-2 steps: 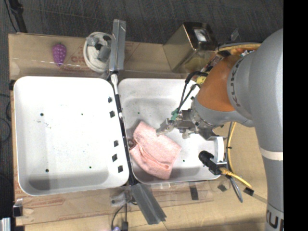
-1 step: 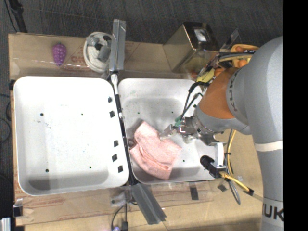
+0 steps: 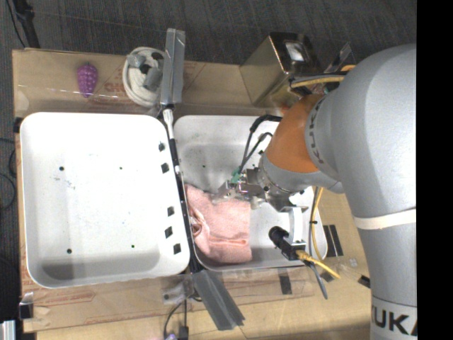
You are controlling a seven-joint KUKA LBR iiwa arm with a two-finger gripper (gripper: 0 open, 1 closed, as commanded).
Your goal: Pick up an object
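A pink cloth (image 3: 221, 229) lies crumpled in the near left part of the right bin (image 3: 212, 137). My gripper (image 3: 239, 188) is low in that bin, right at the cloth's far edge, and seems to touch it. A small green bit (image 3: 241, 176) shows just beside the gripper; I cannot tell what it is. The arm's orange band and grey body hide the right side of this bin.
The left bin (image 3: 92, 190) sits beside it, with a row of black clips on the divider (image 3: 170, 204) between them. Behind the bins, on the bench, are a purple object (image 3: 87, 78), a white coiled thing (image 3: 144, 74) and a brown box (image 3: 277, 68).
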